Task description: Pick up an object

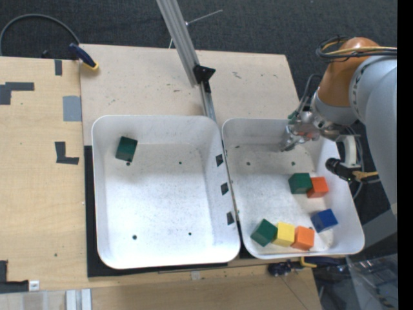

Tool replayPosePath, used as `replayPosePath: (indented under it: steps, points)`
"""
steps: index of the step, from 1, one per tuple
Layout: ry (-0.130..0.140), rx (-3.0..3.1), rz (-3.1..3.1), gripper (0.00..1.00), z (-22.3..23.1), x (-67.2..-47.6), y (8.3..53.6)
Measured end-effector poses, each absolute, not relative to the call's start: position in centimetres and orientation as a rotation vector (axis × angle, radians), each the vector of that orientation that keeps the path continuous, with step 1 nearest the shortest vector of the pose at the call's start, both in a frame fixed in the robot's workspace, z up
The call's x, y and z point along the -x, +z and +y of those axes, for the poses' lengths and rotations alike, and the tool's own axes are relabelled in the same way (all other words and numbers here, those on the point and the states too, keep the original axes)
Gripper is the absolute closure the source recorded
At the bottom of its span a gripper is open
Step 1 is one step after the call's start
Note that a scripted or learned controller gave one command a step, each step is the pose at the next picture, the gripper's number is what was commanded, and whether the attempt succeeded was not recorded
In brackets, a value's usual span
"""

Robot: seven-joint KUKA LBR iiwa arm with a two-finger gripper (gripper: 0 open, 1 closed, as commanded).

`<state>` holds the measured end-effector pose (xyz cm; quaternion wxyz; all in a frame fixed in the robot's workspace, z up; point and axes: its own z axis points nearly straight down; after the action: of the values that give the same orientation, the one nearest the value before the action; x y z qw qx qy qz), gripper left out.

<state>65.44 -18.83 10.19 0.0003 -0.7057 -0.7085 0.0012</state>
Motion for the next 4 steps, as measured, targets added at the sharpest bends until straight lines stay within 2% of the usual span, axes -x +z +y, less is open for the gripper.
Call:
replayPosePath:
  steps: [2, 3, 4]
  points:
    - [-0.005, 2.221, -2.227, 1.0, -17.7, -66.5, 19.3]
    - [-0.003, 2.221, -2.225, 1.0, -17.7, -66.6, 21.8]
    - [0.001, 2.214, -2.226, 1.0, -12.0, -63.8, 22.1]
